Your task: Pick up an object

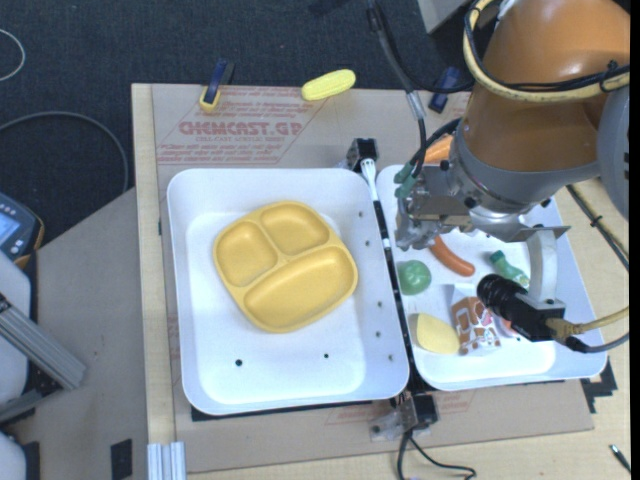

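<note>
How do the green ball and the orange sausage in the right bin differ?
Shape: the green ball is round; the orange sausage is long and thin, lying diagonally.
Colour: the ball is green, the sausage orange-red.
Place: the ball sits nearer the bins' shared edge; the sausage lies further right, partly under the arm.
Both rest loose on the right bin floor.

My right bin [560, 363] holds small toy foods: a green ball [414, 276] toward nine o'clock and an orange-red sausage [454, 256] at eleven. A pale yellow lemon-like piece [436, 334] lies at seven, touching a brown-and-white wrapped snack [474, 326].
</note>
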Tool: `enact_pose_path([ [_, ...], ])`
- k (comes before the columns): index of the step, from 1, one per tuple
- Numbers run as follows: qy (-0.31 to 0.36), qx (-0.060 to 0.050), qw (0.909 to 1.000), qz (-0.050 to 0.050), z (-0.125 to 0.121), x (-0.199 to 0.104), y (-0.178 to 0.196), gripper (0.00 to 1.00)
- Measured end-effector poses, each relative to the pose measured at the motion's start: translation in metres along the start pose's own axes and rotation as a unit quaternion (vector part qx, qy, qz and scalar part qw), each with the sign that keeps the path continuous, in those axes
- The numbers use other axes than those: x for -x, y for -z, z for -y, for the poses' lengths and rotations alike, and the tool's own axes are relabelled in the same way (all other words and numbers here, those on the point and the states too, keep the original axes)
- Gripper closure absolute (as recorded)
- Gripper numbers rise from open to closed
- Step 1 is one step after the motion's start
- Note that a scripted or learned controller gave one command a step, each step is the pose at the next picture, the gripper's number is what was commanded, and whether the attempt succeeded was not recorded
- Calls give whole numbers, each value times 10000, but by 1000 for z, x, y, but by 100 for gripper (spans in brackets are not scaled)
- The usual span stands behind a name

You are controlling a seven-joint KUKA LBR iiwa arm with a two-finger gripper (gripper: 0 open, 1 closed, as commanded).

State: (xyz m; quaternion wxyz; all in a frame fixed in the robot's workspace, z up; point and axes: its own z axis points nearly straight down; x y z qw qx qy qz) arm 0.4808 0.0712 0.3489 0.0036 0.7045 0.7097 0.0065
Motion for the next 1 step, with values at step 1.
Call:
enact_pose_path([
  [1,-26,-24,10000,12,0,-2,64,100],
])
